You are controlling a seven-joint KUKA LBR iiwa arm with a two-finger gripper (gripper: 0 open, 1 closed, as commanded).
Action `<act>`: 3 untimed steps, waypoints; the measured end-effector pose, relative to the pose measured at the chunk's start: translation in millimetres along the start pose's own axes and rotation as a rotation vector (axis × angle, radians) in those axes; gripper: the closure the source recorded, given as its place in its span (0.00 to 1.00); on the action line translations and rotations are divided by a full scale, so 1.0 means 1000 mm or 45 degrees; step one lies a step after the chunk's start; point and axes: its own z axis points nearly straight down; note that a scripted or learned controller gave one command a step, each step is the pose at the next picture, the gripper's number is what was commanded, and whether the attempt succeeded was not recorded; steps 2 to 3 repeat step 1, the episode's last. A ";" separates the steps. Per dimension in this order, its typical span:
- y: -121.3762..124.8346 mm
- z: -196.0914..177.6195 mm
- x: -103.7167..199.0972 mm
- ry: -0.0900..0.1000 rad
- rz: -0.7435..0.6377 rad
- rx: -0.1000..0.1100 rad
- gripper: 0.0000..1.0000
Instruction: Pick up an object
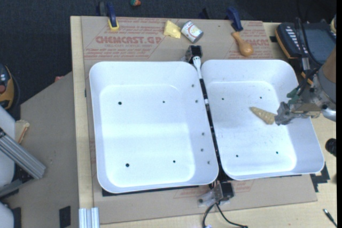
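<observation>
Cone (262,114) seemingly touching claw (281,116), right bin (256,68)

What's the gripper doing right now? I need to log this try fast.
Gripper: low in the right bin, right at the tan cone's wide end; whether it is open, closed or holding the cone cannot be told.

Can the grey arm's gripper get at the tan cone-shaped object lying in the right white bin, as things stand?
Probably yes. The gripper is already low inside the right white bin, at the wide end of the tan cone-shaped object, and nothing else lies between them.
</observation>
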 end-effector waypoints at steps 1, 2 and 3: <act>0.000 -0.071 -0.049 -0.014 0.015 -0.019 1.00; 0.000 -0.071 -0.049 -0.014 0.015 -0.019 1.00; 0.000 -0.071 -0.049 -0.014 0.015 -0.019 1.00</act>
